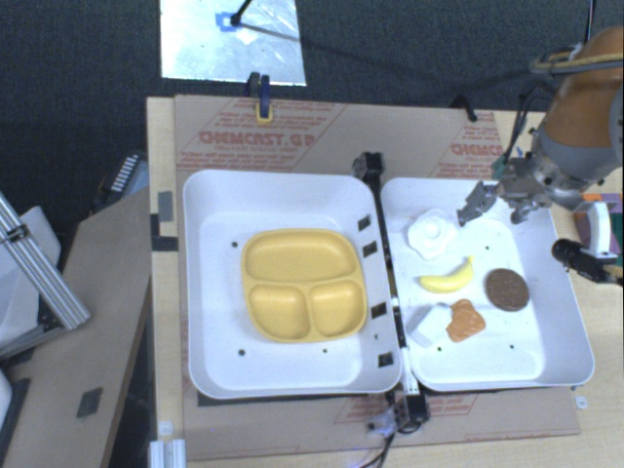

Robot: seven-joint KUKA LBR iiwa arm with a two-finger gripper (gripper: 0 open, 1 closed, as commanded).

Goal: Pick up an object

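Observation:
The right bin (556,349) holds a white cup-like object (430,234), a yellow banana (448,278), a brown round cookie (507,289) and an orange piece (465,321). A small white scrap (421,326) lies left of the orange piece. My gripper (497,204) hangs over the bin's back part, right of the white object and above the cookie. Its two dark fingers (475,205) are spread apart with nothing between them.
The left bin (210,261) carries a yellow three-compartment tray (300,283). A black divider with clips (380,261) runs between the bins. The arm's orange and grey body (583,115) stands over the right bin's far right corner. Cardboard (292,130) lies under both bins.

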